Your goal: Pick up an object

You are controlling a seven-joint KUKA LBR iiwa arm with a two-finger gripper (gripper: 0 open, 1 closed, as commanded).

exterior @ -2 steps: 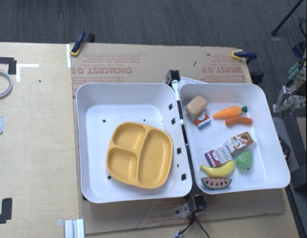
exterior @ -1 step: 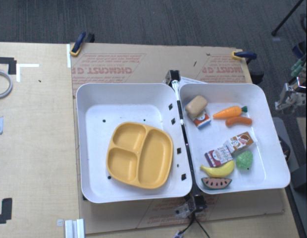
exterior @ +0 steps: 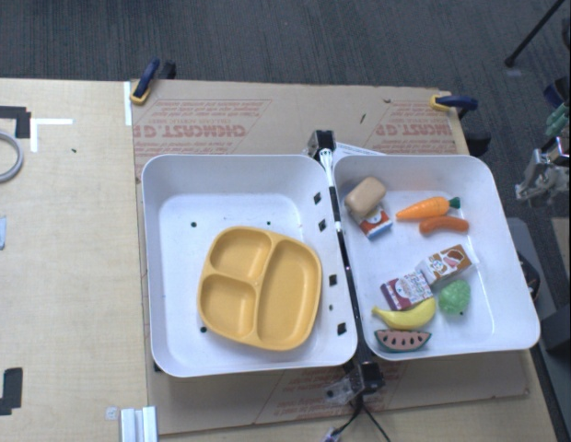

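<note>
Gripper point(exterior: 541, 175) parked right of the right bin point(exterior: 506, 247), jaw state unreadable. Banana point(exterior: 405, 316), watermelon slice point(exterior: 402, 341), and carton point(exterior: 410, 289) sit crowded together; a grab risks pinching two or slipping.

Bright even overhead light, soft faint shadows, mild glare on white bins point(exterior: 166, 201), slightly soft focus

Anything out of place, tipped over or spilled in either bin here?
Nothing stands out. The yellow divided plastic plate lies flat in the left white bin; the toy foods, among them the orange toy carrot, all sit inside the right white bin.
</note>
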